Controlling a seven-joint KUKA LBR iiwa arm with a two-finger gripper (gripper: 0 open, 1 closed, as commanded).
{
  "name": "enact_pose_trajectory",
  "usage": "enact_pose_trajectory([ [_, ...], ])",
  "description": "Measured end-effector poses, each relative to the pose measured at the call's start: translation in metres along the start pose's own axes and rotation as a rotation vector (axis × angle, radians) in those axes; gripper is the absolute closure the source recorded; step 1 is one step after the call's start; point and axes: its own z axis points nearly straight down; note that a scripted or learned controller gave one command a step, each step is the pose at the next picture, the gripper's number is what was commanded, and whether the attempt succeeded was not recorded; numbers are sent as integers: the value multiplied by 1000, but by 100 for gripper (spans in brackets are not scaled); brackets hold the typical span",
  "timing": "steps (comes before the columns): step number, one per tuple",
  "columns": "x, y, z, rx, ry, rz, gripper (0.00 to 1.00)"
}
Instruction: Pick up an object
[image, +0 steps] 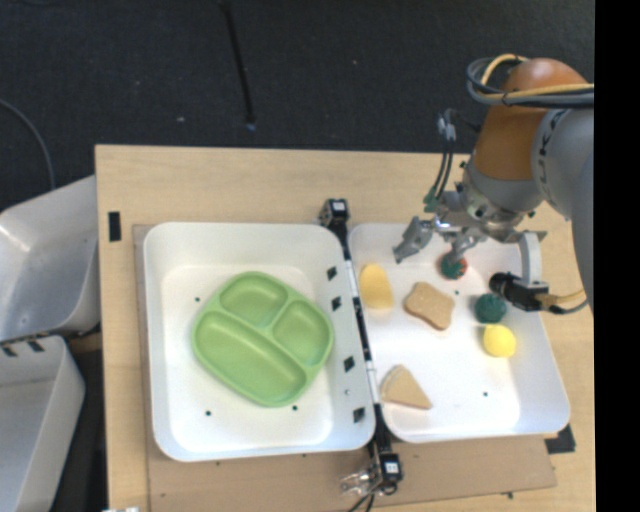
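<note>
In the right bin lie a yellow block, a slice of toast, a tan wedge, a dark green ball, a yellow lemon and a small red and green piece. My gripper hangs over the bin's far edge, above the toast and just left of the small red and green piece. Its fingers are spread open, with nothing between them.
The left bin holds a green divided plate. A black-clipped divider runs between the two bins. The arm's orange band and a black cable hang over the right bin's far right side.
</note>
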Motion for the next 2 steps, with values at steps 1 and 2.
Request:
enact_pose_trajectory([
  [1, 0, 3, -9, -15, -1, -2, 0],
  [2, -11, 5, 47, -10, -3, 0, 0],
])
